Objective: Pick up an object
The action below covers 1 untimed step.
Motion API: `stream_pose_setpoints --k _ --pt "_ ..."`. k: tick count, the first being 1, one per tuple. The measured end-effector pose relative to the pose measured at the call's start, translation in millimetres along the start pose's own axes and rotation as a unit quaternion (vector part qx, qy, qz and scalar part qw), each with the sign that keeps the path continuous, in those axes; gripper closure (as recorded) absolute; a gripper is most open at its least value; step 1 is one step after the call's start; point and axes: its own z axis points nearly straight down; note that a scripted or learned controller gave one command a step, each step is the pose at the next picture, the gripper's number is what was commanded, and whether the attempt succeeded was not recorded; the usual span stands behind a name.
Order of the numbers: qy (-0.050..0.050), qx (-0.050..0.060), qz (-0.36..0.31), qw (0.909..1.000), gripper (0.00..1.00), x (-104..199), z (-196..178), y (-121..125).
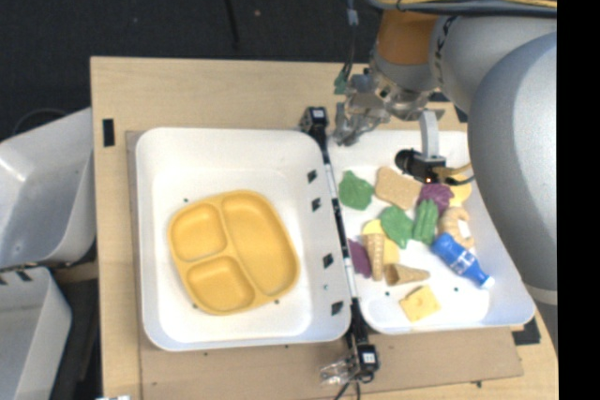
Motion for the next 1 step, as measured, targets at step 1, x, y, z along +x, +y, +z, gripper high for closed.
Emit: stream_pose_setpoints --k 1 --pt "0.000 -0.006 -0.001 1.0000 1.00 101.2 -46.4 1.9"
